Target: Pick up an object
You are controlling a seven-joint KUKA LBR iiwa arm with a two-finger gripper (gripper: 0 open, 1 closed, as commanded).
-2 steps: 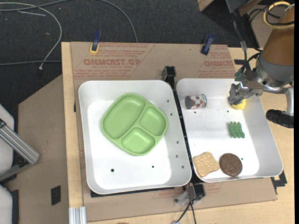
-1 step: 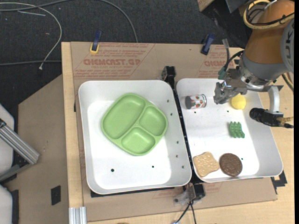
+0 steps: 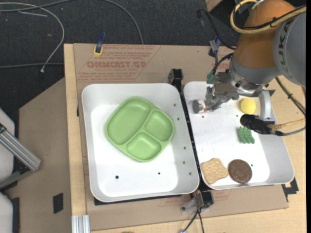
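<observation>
Claw [image 3: 210,106]: low near the right white bin's [image 3: 218,135] far-left corner; open or closed, cannot tell.
Yellow round ball [image 3: 247,104]: just beside it, toward the bin's far-right corner.

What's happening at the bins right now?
The arm reaches from the right, and its gripper hangs low over the far end of the right bin. A yellow piece, green piece, cracker and brown cookie lie there. The green divided plate sits in the left bin.
</observation>
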